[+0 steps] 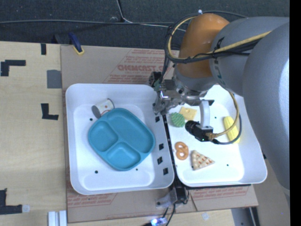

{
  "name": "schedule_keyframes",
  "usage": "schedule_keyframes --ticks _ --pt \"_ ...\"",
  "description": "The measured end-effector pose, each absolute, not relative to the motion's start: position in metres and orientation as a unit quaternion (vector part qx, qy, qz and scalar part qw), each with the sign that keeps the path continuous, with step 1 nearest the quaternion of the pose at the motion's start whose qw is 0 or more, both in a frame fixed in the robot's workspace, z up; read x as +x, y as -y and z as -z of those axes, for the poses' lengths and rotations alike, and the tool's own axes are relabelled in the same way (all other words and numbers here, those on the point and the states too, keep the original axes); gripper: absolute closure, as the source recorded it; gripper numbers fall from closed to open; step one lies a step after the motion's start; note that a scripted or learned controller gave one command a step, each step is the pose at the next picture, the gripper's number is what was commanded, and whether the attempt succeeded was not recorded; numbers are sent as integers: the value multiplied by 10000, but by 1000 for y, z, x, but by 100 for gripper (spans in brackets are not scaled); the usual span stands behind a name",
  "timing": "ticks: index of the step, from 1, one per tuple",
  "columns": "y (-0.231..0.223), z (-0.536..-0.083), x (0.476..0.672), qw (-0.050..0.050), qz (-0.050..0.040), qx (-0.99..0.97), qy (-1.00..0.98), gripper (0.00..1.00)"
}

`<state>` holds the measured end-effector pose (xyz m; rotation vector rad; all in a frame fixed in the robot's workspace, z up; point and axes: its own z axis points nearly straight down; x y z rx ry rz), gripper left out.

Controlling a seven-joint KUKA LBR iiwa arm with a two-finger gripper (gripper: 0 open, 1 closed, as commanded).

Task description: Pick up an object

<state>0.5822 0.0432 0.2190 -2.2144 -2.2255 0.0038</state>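
Observation:
The right bin (244, 175) holds a green leafy toy (178, 120), a yellow cheese-like square (188, 112), a brown pretzel (181, 149), a waffle-patterned pizza slice (201, 160) and a yellow banana-like piece (231, 127). The arm's orange band and grey wrist hang over that bin's far left corner. My gripper (165, 102) sits low at the divider between the bins, just up and left of the green toy. Nothing shows between its fingers.
The left bin (75, 126) contains a blue divided plate (121, 138) and a small grey cup with a red mark (102, 108) lying on its side. A black cable connector (197, 129) dangles over the right bin. Brown cardboard lies under both bins.

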Motion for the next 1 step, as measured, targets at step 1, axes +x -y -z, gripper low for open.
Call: schedule_keyframes --ticks 1 --pt "-90 -214 568 13 -10 -7051 7091 100"
